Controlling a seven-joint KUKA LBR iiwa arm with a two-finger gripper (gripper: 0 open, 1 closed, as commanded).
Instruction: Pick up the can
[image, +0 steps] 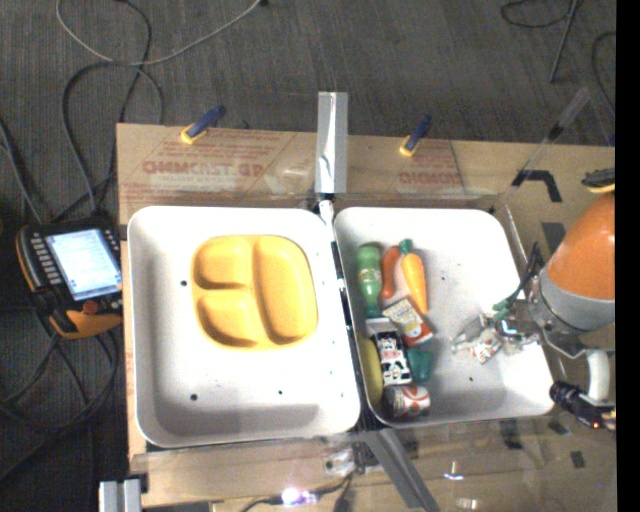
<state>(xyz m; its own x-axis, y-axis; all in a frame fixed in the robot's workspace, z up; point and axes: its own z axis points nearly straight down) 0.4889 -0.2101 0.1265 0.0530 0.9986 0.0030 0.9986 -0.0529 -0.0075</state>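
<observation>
red-and-white can (407, 401) lies at right bin's (500, 232) front-left corner, touching the milk carton (394, 360). gripper (487, 338) low over bare bin floor right of the item row, holding nothing; how far open, cannot tell.

Grey arm with orange band (590, 262): cut off by the frame's right edge, upper links out of frame.
Two-finger metal gripper (478, 345): small and blurred; finger spacing not readable.
Red-and-white metal can (408, 401), well to the left of and below the fingers: label too small to read, upper edge overlapped by a black-and-white patterned carton (393, 360).
</observation>
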